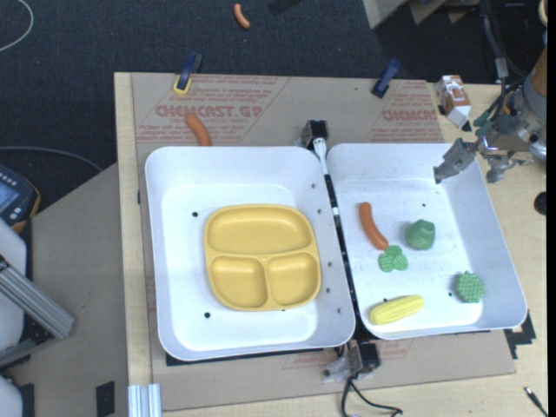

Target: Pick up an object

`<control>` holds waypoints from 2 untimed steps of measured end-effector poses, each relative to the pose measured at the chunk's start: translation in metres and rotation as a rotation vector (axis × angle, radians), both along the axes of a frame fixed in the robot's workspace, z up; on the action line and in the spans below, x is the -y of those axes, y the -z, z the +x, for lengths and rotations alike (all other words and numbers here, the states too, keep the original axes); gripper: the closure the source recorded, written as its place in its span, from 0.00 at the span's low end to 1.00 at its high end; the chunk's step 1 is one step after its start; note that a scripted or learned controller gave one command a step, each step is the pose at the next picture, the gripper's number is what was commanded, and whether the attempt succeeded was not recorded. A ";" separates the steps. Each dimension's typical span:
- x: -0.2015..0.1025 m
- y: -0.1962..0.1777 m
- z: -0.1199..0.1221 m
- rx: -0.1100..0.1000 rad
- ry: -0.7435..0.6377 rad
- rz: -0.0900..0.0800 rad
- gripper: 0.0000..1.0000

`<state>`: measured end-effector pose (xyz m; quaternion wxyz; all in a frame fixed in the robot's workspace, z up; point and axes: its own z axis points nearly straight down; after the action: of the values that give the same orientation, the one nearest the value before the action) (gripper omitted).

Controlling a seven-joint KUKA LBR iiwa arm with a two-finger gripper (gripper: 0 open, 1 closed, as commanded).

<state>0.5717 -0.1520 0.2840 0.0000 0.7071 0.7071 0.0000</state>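
The right bin [486, 233] holds an orange sausage [373, 225], a dark green round vegetable [420, 234], a small green broccoli piece [392, 260], a bumpy green piece [469, 287] and a yellow corn cob [396, 308]. My gripper [474, 162] hangs over the bin's far right corner, above and to the right of these items. Its two dark fingers are spread apart with nothing between them.
The left bin [174, 259] bears a yellow three-compartment plate [261, 256]. An orange sausage [198, 129] lies on the cardboard behind the left bin, another one [241, 15] on the dark floor. Clamps [185, 74] grip the board's far edge.
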 end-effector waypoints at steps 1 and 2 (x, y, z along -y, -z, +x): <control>0.003 0.044 -0.003 -0.006 0.001 0.001 0.00; 0.000 0.087 -0.005 -0.006 0.001 0.002 0.00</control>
<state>0.5666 -0.1515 0.1973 -0.0026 0.7073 0.7069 -0.0013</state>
